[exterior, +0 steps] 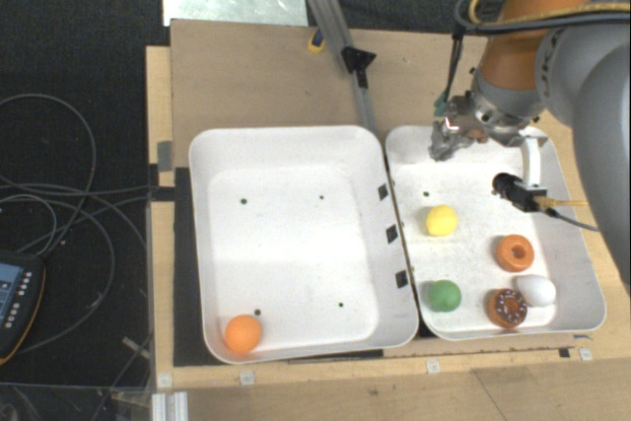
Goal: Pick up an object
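A yellow ball (442, 221) lies near the middle of the right bin (409, 156), apart from the other things there. Below it, toward the near edge, sits a green ball (443, 296). To the right of the yellow ball rests an orange ring-shaped doughnut (514, 252), and in the near right corner a brown doughnut with sprinkles (507, 308) lies touching a white egg-shaped object (535, 290). The tool (444, 144) hangs over the far end of the right bin, beyond the yellow ball and well apart from it; whether its tips are spread or pressed together cannot be told from this angle, and nothing is seen between them. Above the tool the arm's orange band (518, 35) leads into the grey arm (592, 84) reaching in from the right. The left bin (286, 141) sits beside the right one, their inner rims touching, and holds an orange ball (243, 333) in its near left corner. Both bins rest on a tan bench (256, 74). A grey pole (325, 0) slants across the far side of the bench, and black cables (59, 202) lie looped on the dark floor to the left.
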{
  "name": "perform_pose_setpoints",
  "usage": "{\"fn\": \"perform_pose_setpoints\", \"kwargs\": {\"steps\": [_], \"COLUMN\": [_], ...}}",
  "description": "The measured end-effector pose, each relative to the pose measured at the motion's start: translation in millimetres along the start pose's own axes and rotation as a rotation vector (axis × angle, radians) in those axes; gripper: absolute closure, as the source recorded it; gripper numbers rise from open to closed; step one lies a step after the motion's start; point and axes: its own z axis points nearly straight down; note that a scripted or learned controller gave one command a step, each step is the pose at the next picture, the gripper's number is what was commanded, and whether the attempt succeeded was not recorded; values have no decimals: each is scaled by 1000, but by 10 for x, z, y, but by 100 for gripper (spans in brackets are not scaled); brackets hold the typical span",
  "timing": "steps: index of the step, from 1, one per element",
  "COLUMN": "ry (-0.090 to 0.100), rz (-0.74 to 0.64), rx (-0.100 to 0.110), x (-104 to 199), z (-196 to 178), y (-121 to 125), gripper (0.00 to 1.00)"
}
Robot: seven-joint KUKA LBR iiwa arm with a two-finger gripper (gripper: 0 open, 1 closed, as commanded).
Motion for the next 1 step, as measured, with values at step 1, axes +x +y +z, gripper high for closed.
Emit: {"fn": "perform_pose_setpoints", "kwargs": {"steps": [1], "ry": [-1], "rz": [-2], "rx": [-3], "x": [-40], "z": [-644], "y": [61], "gripper": [100]}}
